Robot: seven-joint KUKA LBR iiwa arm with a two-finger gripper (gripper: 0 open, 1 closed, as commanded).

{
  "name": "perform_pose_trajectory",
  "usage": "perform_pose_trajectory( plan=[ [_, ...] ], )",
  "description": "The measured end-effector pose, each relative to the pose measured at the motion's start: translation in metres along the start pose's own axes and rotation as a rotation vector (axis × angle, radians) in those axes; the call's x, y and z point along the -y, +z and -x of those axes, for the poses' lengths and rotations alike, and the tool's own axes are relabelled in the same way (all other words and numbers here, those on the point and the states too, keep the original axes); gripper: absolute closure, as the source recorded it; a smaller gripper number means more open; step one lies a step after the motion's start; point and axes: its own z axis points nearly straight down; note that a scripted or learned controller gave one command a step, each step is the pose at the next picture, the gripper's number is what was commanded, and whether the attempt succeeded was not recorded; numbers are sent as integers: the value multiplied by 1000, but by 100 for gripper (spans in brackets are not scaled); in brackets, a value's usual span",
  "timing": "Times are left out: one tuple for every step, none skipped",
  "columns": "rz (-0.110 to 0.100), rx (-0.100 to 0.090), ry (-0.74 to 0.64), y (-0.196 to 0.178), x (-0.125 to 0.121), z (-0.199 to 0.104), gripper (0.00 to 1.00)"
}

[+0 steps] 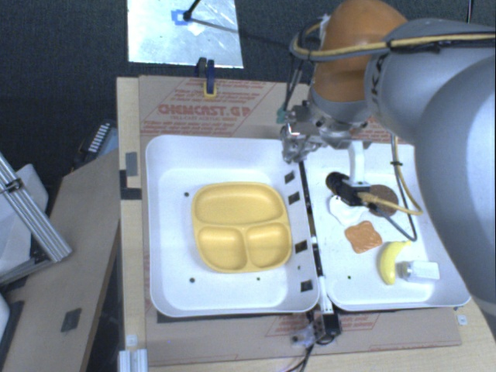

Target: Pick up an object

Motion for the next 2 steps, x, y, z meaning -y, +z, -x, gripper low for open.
perform_pose_trajectory(
  plan=[
    [2, 0, 1, -9, 5, -45, 100],
    [2, 2, 6, -8, 5, -42, 0]
  ],
)
